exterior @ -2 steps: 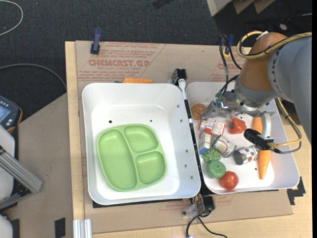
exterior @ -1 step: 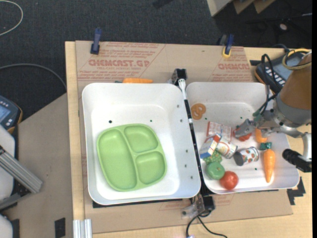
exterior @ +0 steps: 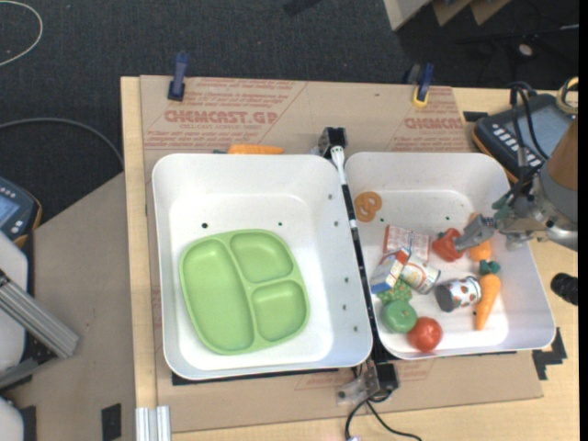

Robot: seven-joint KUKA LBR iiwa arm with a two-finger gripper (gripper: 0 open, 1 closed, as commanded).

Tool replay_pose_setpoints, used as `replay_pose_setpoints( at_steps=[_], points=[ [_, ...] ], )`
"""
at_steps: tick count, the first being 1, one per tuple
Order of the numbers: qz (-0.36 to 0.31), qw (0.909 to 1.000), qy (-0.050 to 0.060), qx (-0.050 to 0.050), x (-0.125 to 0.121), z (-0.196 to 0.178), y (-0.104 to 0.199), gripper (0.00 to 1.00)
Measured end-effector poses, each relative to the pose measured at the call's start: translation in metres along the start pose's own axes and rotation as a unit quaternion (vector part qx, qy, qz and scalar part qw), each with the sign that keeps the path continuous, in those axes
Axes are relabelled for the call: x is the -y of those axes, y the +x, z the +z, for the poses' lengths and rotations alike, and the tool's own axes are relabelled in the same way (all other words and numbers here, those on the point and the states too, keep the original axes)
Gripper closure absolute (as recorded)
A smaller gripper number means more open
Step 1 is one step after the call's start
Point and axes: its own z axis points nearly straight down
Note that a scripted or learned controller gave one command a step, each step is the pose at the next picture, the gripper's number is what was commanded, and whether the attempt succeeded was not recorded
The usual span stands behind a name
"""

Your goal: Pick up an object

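The right bin holds several small toy foods: a red piece, a carrot, a red tomato, a green apple, a small can, a white and red packet and an orange ring. My gripper reaches in from the right and is low over the bin's right half. Its tip is right beside the red piece, just to that piece's right. Whether it touches the piece is unclear.
The left bin holds a green three-compartment tray. Clamps grip the board's far edge. A black device with cables sits at the right, close behind the arm. A round white and black toy lies beside the carrot.
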Motion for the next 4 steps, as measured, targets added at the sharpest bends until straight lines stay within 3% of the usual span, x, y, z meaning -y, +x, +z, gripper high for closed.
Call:
replay_pose_setpoints(
  at_steps=[1,2,3,4],
  points=[
    [-0.004,1.0,0.001,-0.001,-0.03,0.009,0.056,0.0],
    [0.001,1.0,0.005,-0.002,0.031,-0.012,0.049,0.0],
    [-0.003,1.0,0.0,-0.001,-0.022,-0.022,0.08,0.0],
    [0.002,1.0,0.008,-0.002,0.036,0.044,0.052,0.0]
  ],
)
